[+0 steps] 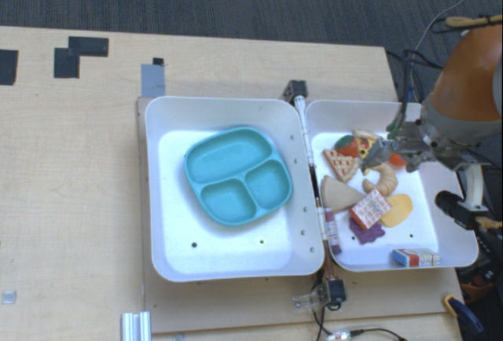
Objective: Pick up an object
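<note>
Two white bins are seen on the table (71,174); the gripper (391,152) is lowered over a croissant (383,178), jaws' state indiscernible.

I see the pincer (391,152) low over the right bin (456,253), among the toy food beside a croissant (383,178) and a waffle piece (342,166). A small carton (415,257) lies near that bin's front rim. The left bin (169,198) holds a blue divided plate (237,174) on the desk (71,198).
</note>
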Robot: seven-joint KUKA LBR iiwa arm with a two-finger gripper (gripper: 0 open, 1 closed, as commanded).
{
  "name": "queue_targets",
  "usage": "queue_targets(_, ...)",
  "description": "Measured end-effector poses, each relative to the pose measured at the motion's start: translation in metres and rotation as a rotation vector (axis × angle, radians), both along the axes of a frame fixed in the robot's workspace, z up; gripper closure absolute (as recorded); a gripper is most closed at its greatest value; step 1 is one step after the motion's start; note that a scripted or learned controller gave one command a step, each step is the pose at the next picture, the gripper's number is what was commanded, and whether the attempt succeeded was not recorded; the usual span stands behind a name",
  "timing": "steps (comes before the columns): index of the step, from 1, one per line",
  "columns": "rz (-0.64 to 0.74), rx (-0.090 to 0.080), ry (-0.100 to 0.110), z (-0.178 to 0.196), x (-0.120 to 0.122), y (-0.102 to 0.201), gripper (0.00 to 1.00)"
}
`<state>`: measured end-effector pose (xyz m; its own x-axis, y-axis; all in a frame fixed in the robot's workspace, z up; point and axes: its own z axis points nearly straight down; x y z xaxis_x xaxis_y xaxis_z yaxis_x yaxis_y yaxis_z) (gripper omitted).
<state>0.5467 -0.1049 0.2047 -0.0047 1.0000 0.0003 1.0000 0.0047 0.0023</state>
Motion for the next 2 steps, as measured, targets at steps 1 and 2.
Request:
queue_targets(1,-0.004,-0.001,-0.011,-0.106,-0.003,0.012,0.00)
queue_targets(2,-0.001,0.001,-0.014,-0.095,-0.001,0.014,1.00)
